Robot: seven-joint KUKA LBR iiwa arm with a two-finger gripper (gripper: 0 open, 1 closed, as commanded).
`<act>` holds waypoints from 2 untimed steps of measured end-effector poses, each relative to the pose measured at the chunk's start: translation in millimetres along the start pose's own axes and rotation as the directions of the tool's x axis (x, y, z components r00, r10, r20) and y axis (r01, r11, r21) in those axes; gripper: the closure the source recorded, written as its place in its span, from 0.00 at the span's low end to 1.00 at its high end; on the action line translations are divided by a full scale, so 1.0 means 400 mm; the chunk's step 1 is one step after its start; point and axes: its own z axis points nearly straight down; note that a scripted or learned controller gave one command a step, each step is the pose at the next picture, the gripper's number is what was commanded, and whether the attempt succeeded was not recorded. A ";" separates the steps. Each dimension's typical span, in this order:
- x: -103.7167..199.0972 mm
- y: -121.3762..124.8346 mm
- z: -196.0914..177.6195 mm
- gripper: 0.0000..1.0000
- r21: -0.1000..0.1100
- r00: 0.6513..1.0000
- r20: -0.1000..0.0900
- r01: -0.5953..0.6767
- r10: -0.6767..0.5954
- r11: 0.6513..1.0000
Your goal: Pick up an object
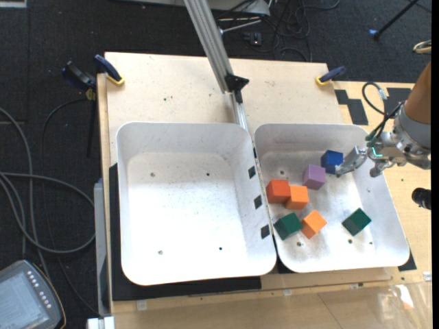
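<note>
The right bin (384, 252) holds several small cubes. A blue cube (332, 160) lies near its back right, with a purple cube (314, 176) just in front of it. A red-orange cube (278, 190) and an orange cube (298, 197) touch each other in the middle. Closer to the front lie a dark green cube (288, 224), another orange cube (313, 223) and a second dark green cube (357, 221). My gripper (363, 164) hangs over the bin's right side, just right of the blue cube. It is open, with nothing between its fingers.
The left bin (137, 184) stands beside the right one, their rims meeting at the middle. A slanted metal rail (209, 36) runs from the back down to the bins' junction. Clamps sit at the bench's back corners.
</note>
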 end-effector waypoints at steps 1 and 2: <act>0.000 0.002 -0.005 0.00 -0.003 1.000 0.001 0.001 -0.001 1.000; -0.004 -0.011 0.106 0.00 0.000 1.000 0.000 -0.002 0.002 1.000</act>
